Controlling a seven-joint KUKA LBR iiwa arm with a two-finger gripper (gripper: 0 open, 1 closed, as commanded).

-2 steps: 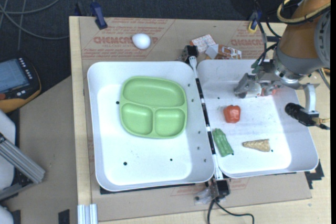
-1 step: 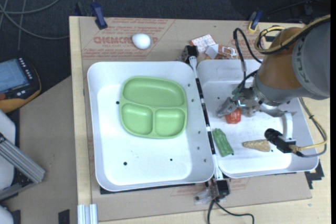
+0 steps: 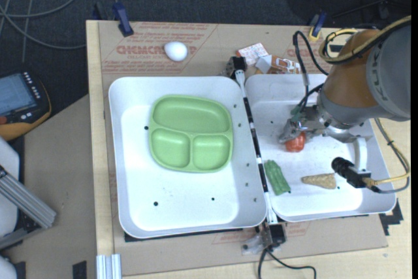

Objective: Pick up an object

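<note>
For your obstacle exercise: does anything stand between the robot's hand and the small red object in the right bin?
Nothing visible does. The hand sits right at the small red object; the green bar and tan wedge lie nearer the camera.

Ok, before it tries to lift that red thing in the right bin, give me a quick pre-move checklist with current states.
1. Gripper over the right bin: ok.
2. Gripper down at the red object: ok.
3. Red object between the jaws: cannot tell.
4. Green object apart from the red object: ok.
5. Tan cone-shaped object apart from the gripper: ok.
6. Green divided plate lies in the left bin, away from the arm: ok.
</note>
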